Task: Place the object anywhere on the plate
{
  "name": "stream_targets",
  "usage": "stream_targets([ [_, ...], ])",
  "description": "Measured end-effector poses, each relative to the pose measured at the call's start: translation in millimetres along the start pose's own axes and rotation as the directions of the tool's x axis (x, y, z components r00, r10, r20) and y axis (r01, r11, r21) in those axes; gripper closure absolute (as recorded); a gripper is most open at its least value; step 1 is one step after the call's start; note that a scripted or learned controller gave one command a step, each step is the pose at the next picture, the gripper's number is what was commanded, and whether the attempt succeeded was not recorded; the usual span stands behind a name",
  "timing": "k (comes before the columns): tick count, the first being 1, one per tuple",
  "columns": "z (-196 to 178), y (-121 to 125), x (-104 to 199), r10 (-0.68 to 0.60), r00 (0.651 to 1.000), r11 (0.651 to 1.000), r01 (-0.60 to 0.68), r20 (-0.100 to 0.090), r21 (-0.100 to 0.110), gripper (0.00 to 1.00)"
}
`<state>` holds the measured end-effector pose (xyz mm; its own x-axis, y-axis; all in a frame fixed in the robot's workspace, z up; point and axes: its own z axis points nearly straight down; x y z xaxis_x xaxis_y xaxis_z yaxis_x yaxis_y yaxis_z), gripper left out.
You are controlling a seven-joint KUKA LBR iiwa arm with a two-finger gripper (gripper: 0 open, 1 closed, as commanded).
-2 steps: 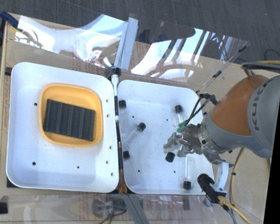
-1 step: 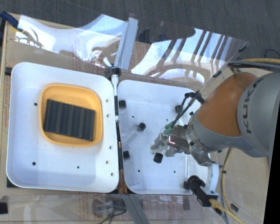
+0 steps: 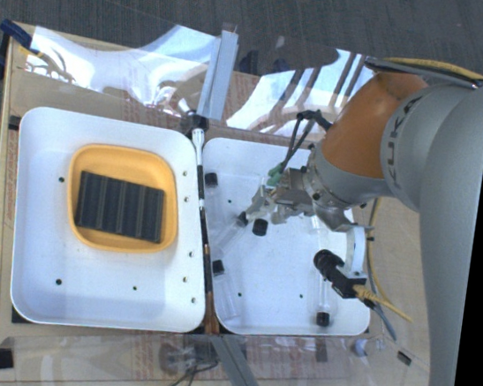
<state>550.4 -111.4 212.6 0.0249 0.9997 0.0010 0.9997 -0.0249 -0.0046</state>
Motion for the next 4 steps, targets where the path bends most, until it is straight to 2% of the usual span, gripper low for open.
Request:
stream_targets([
  [1,-4,28,20,-0.127,0.992,0.992,0.127,0.002,-0.003,1.00],
  [2,22,52,48,-0.392,0.920,0.920,0.392,0.000,0.000,1.00],
  [3,22,27,105,-0.621,0.784,0.784,0.621,0.000,0.002,1.00],
  [4,22,27,105,-0.621,0.784,0.784,0.621,0.001,0.002,0.00],
])
